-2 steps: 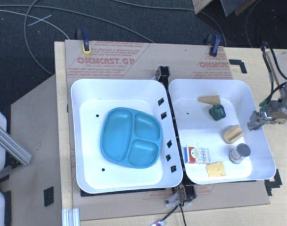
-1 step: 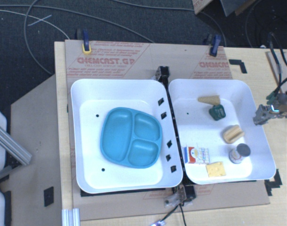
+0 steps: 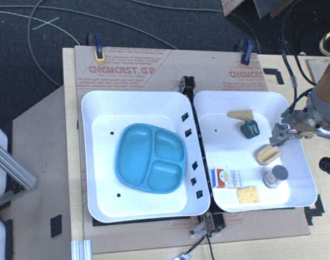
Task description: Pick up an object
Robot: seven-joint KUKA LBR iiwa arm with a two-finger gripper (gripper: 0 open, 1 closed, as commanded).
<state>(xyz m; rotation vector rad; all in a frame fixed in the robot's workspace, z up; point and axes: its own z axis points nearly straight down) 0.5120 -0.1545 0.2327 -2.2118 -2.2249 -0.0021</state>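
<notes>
While approaching: your grey two-finger gripper (image 3: pixel 279 136) hangs above the tan bread-shaped block (image 3: pixel 267 155).
Grip: you cannot tell.
Next: descend squarely.

Right bin (image 3: pixel 230 99) had six small things scattered in it. Up top was a tan wedge (image 3: pixel 240 115), lying flat, and just below it, nearly touching, sat a dark green block (image 3: pixel 250 128). Further right and lower was a light tan bread-roll-looking piece (image 3: pixel 267 155), tilted on a diagonal. Below that stood a little grey can (image 3: pixel 275 175), round top facing up. Along the front edge lay a small white carton (image 3: pixel 225 178) with red and blue print, flat on its side, and just beside it a yellow cracker-like square (image 3: pixel 247 194).
</notes>
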